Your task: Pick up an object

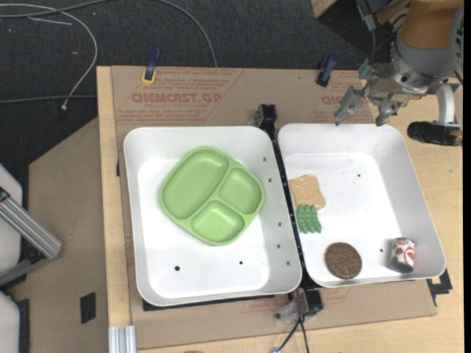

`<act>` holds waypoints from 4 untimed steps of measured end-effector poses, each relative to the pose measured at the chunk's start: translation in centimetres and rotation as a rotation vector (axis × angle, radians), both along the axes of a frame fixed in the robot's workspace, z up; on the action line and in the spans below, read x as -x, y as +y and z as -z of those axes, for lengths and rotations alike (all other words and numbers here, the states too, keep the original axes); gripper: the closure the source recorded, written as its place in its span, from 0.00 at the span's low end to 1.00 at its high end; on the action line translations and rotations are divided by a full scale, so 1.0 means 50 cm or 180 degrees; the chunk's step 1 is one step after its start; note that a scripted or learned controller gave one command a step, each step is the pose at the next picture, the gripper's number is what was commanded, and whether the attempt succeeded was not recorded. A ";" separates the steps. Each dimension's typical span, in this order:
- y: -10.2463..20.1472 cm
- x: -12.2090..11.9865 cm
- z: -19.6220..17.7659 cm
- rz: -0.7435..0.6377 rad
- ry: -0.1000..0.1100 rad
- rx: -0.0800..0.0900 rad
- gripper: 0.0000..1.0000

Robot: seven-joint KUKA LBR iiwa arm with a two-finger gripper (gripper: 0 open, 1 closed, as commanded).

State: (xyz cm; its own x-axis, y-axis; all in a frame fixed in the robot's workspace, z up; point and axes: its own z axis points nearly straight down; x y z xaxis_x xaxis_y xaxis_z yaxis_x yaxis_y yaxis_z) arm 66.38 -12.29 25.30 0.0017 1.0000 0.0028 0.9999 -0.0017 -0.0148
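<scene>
My gripper [366, 112] hangs above the far rim of the right bin [368, 134], fingers spread apart with nothing between them. Well below it, in that bin, lie a tan toast-like piece [307, 190], a small green ridged item [308, 218], a round brown cookie-like disc [344, 260] and a red and white can [402, 254] at the near right corner. A green three-compartment plate [212, 195] rests in the left bin [143, 197].
Both bins sit on a cardboard sheet [184, 94] held by blue clamps [151, 65]. A black clip [266, 115] joins the bins at the far side. Cables trail over the dark floor [73, 35] beyond the bench.
</scene>
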 end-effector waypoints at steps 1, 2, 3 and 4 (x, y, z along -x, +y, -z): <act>0.001 -0.004 -0.017 -0.0008 -0.0044 0.0006 0.00; 0.006 -0.001 0.067 -0.0008 -0.0030 0.0005 0.00; 0.013 -0.002 0.151 -0.0011 -0.0029 0.0005 0.00; 0.028 0.009 0.245 -0.0009 -0.0029 0.0004 0.00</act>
State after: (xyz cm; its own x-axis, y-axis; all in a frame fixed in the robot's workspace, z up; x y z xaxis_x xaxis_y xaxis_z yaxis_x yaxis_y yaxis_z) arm 65.92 -10.89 13.05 -0.0012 1.0000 0.0017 1.0000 0.0012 -0.0056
